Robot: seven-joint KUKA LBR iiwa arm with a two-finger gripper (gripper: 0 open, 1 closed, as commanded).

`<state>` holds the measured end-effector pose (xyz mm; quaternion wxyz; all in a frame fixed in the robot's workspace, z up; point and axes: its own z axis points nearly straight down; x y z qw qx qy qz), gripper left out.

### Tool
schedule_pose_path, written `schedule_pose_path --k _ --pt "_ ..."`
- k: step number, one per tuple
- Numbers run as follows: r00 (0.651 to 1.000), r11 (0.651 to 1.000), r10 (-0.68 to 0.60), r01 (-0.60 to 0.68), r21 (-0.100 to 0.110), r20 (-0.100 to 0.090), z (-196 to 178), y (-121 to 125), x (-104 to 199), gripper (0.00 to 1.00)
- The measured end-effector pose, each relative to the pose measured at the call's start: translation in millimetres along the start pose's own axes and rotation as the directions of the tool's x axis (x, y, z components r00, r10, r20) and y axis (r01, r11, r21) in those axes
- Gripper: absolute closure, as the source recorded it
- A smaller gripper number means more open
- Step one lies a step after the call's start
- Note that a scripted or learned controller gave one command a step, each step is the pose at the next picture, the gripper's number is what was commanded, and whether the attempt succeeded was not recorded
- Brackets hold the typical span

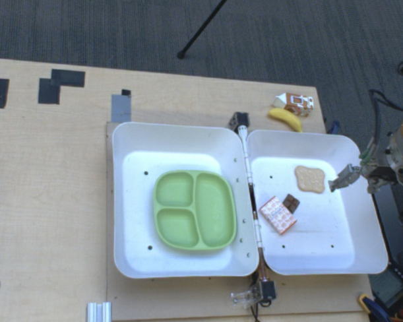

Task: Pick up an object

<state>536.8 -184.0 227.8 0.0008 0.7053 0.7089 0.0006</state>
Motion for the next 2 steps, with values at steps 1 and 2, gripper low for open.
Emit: schedule_pose_path --k 1,2 --pt "1.0 1.0 0.002 -0.002 0.004 -0.002 112.0 -50.8 16.9 0.0" --pt "1.0 1.0 0.001 -0.001 -0.005 0.0 141.1 -47.7 88.3 0.0"
